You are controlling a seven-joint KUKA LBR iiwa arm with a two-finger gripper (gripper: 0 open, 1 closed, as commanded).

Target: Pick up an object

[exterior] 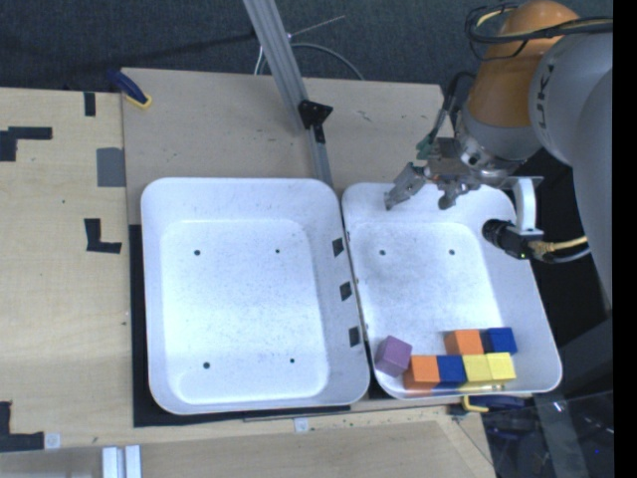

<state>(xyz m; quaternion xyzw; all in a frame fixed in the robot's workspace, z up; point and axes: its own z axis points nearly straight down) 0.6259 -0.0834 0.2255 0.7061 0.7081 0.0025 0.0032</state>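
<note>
Purple block point(394, 354) sits loose at the right bin's point(418, 267) near edge, beside the coloured cubes point(466, 358); light, rigid, I'd pinch its flat sides. My tool point(425, 193) hangs spread, empty, at the far rim.

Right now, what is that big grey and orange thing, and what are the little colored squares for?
That is a robot arm. The picture comes from a camera above the bench, looking down at a slant. At the arm's end is a gripper with two fingers spread open, like a pinching hand. It hangs over the far edge of the right bin and holds nothing.

Two white bins sit side by side. In the right one, along the near edge, lie small toy blocks: a purple block, orange blocks, blue blocks and yellow blocks. The robot is meant to pick one up. The left bin has just small dark dots.
</note>
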